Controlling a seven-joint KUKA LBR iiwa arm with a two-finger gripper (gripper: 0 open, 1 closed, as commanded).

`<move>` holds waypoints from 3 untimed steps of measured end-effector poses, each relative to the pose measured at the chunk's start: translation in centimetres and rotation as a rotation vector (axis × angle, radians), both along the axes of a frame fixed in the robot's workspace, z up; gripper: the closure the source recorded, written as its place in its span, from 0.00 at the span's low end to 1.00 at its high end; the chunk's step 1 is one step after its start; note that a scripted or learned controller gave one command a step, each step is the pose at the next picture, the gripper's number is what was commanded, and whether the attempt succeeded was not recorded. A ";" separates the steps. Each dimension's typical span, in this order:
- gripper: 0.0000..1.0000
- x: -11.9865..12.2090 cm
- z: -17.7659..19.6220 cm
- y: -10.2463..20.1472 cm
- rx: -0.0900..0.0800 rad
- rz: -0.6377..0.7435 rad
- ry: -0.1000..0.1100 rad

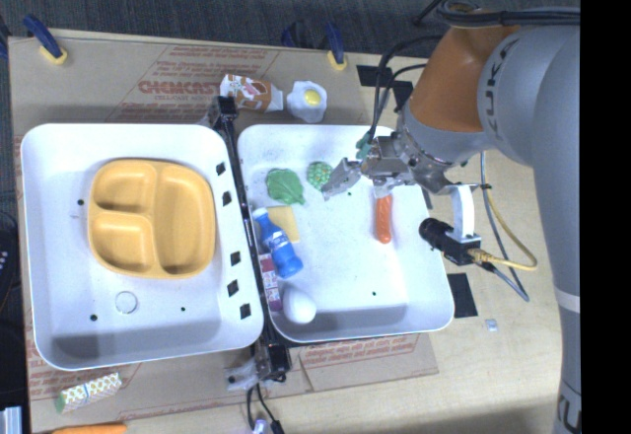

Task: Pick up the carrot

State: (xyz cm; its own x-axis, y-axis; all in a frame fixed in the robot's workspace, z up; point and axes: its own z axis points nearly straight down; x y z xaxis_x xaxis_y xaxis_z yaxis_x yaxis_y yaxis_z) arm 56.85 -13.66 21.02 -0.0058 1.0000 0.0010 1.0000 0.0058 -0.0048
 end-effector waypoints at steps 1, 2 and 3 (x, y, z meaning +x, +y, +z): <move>0.00 5.3 -9.1 3.4 -0.001 -0.511 0.001; 0.00 0.5 -11.9 4.1 -0.002 -0.522 0.002; 0.00 1.5 10.2 1.3 -0.002 -0.779 -0.002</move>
State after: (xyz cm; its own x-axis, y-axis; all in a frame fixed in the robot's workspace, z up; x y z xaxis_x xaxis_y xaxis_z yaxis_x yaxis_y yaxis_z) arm 58.40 -12.40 31.20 0.6984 0.7157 -0.0006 0.7157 -0.6984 -0.0026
